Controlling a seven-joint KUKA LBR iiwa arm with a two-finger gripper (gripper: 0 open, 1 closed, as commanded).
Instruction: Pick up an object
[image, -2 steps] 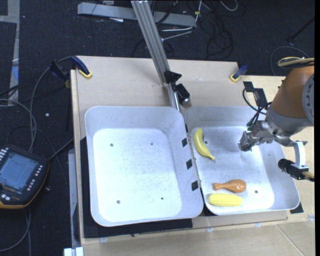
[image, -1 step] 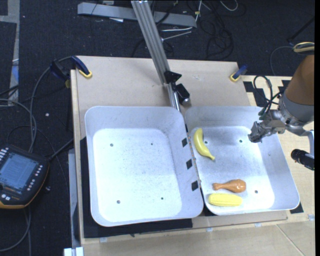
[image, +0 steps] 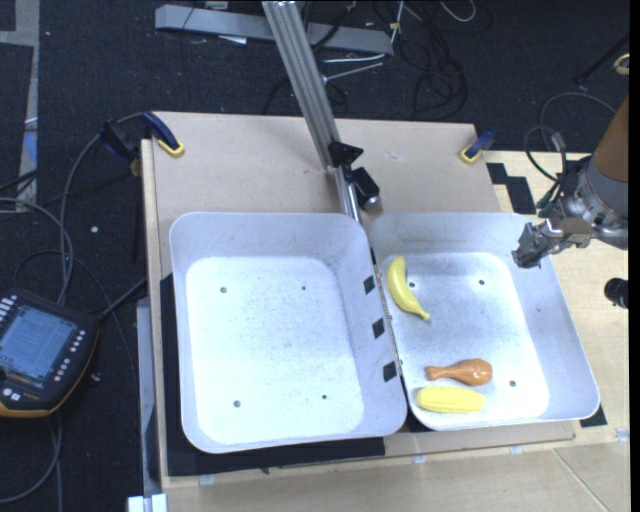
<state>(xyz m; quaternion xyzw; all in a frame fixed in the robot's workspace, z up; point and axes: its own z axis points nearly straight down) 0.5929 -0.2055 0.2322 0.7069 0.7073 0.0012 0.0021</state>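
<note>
- Since the right bin (image: 560, 330) holds all three objects, nothing is picked up yet.
- The gripper (image: 528, 250) hangs over its far right rim; its jaws' state is impossible to judge.
- Banana (image: 403, 288), corn cob (image: 450, 400) and drumstick (image: 462, 373) lie untouched.

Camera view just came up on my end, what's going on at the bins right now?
The arm is reaching in from the right, with its gripper over the upper right rim of the right bin. It is not touching any object. Three things lie in that bin: a banana near the left wall, and a chicken drumstick and a corn cob close together at the near edge. Nothing has been picked yet.
</note>
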